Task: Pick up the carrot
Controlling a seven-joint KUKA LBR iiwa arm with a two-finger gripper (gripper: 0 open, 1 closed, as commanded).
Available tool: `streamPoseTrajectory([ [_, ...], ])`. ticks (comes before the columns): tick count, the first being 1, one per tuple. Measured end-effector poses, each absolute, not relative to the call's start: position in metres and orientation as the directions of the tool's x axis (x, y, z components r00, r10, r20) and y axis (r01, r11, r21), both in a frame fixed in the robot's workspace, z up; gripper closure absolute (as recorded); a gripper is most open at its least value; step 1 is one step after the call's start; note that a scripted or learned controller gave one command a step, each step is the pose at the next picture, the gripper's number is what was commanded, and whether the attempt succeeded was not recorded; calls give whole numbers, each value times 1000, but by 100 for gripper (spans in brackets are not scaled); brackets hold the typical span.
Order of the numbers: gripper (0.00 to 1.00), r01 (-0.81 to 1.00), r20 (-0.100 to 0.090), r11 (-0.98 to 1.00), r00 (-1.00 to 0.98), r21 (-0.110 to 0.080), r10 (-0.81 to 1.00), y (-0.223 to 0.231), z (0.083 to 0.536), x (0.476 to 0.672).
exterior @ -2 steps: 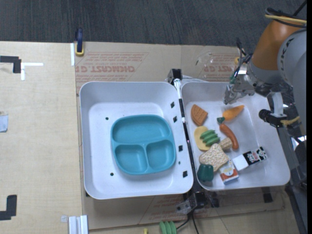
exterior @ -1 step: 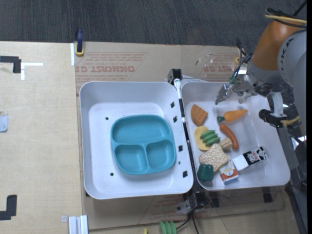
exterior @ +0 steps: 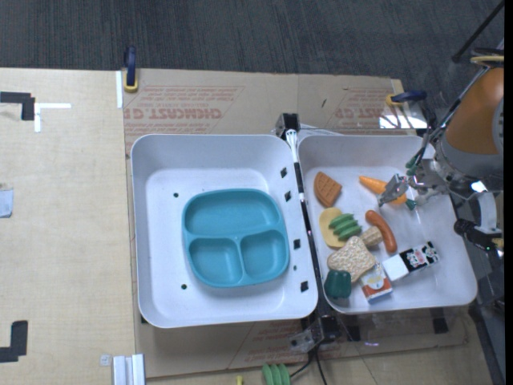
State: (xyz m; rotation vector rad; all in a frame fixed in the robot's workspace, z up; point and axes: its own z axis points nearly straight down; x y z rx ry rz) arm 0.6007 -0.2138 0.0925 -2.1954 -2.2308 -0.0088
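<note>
The orange carrot [exterior: 372, 184] lies in the back half of the right bin [exterior: 457, 295], pointing left, with its green top toward the right. My gripper [exterior: 396, 192] hangs low over the carrot's thick right end. Its fingers are spread like an open V, one on each side of that end. The carrot still rests on the bin floor. The arm's orange band [exterior: 481, 111] and grey wrist sit over the bin's right rim.
Also in the right bin are a brown bread piece [exterior: 326, 188], a green pea pod on a yellow slice [exterior: 342, 224], a sausage [exterior: 381, 230], toast [exterior: 351, 257], a dark green item [exterior: 337, 284] and two small cartons [exterior: 417, 258]. The left bin [exterior: 152, 215] holds a teal divided plate [exterior: 236, 239].
</note>
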Motion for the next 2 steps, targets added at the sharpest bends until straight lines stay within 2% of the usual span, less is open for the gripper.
streamPoseTrajectory([
  [1,100,1000,3,13,-13,1,1000,-217,102,602],
  [2,100,1000,-2,-22,22,0,1000,-147,196,616],
])
